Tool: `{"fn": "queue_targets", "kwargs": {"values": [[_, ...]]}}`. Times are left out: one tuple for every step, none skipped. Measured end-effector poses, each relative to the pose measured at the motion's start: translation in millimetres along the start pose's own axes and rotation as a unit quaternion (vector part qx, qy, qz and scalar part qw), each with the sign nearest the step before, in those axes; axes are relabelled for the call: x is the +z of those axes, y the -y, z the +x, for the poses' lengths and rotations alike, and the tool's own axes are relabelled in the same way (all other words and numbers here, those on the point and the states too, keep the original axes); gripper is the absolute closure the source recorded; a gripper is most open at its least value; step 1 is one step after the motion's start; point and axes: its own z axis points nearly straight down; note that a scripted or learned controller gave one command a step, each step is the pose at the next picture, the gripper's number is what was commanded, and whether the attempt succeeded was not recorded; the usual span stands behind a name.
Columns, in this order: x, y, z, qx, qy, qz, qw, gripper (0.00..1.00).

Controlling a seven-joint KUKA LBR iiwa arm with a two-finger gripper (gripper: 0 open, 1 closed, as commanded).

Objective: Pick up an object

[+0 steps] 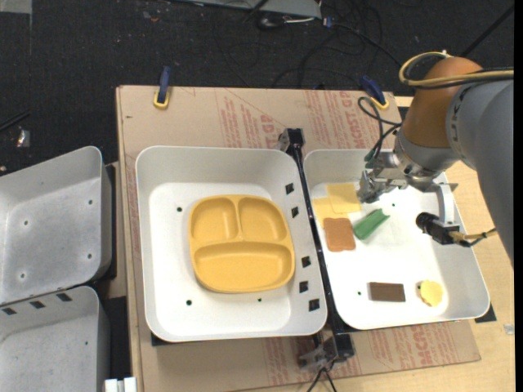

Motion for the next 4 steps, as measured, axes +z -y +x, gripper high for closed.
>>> {"fn": "queue_targets", "kwargs": {"values": [[-54.6,-1.5,-10.0,0.002,0.0,-0.001,1.0,1.0],[-97.9,0.2,-9.2,0.0,0.0,-0.001,1.0,1.0],[-151.4,-1.4,-9.4,0.0,0.0,-0.002,1.0,1.0],[-157.6,18.3,46.4,-0.002,-0.001,0.001,1.0,1.0]]}}
